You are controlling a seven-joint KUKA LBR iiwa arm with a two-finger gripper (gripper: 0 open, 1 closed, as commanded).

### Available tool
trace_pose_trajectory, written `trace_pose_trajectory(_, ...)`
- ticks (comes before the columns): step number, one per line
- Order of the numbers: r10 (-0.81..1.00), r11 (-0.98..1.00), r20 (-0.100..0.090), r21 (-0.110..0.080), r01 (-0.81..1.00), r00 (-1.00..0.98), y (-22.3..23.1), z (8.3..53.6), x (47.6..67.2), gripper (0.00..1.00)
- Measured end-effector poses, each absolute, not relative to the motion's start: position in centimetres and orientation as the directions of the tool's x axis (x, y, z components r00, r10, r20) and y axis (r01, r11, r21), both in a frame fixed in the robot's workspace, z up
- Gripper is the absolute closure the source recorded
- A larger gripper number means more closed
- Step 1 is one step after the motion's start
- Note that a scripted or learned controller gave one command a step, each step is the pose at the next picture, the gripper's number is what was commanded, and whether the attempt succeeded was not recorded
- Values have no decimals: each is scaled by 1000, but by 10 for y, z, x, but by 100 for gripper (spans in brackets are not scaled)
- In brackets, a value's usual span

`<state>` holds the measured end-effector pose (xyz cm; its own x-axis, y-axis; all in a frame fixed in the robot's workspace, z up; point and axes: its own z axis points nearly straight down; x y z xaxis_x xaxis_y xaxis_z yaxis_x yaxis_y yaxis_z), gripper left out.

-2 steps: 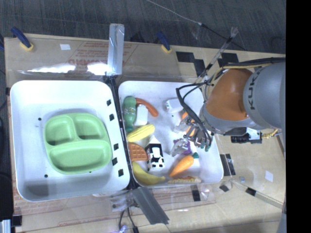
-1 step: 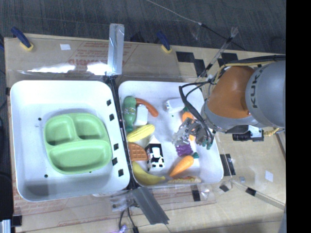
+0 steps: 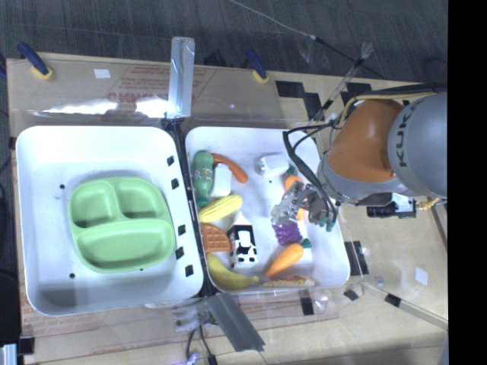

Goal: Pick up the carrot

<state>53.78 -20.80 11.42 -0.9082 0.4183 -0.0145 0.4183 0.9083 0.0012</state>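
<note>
So the bench (image 3: 426, 280) is a light wood-ish top with black tape marks on it, and behind it at 12 o'clock the floor (image 3: 114, 14) is dark grey carpet. Two blue clamps (image 3: 34, 61) pin down the clear sheeting along the back edge. Only writing I can read is "KU" on the grey arm (image 3: 422, 147), the start of the brand name; there's faint red print on the sheeting near the back but it's too blurry to read. The left bin (image 3: 30, 173) has a green divided plate (image 3: 120, 223) sitting in it. The right bin (image 3: 335, 261) is packed with toy food: the carrot (image 3: 285, 258) lies tilted toward 5 o'clock of that bin, green top pointing up-right, just below a purple thing (image 3: 288, 233). There's also corn (image 3: 221, 206), a banana (image 3: 230, 276) at 6 o'clock and a little cow (image 3: 243, 245). The gripper (image 3: 300, 204) hangs at about 3 o'clock of the right bin, above the carrot; can't tell if it's wide or closed, too cluttered.
</note>
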Motion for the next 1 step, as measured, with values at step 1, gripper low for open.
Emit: trace_pose_trajectory(1,413,911,-21,1,413,-911,-208,125,539,100)
